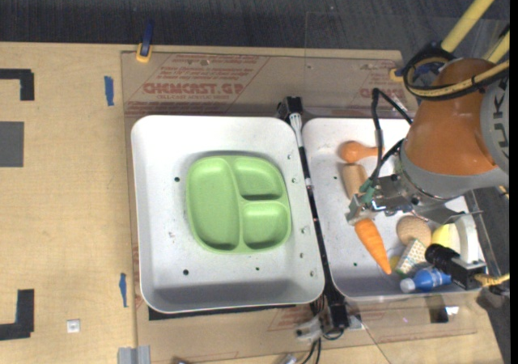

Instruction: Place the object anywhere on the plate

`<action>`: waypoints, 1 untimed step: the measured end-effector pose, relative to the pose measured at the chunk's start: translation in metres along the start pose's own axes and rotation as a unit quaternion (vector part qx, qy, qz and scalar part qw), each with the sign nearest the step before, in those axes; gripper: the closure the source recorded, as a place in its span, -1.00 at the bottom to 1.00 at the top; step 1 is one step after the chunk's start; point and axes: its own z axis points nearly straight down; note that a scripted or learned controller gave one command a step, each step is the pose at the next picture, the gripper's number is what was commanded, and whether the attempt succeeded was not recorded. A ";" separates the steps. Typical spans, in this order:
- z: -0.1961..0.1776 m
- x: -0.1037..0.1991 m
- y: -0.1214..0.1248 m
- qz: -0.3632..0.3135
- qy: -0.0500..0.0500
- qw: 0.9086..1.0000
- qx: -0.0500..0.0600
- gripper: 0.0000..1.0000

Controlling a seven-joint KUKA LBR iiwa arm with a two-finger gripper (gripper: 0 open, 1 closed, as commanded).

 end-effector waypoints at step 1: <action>-0.006 0.108 0.043 -0.016 0.001 1.000 -0.001 1.00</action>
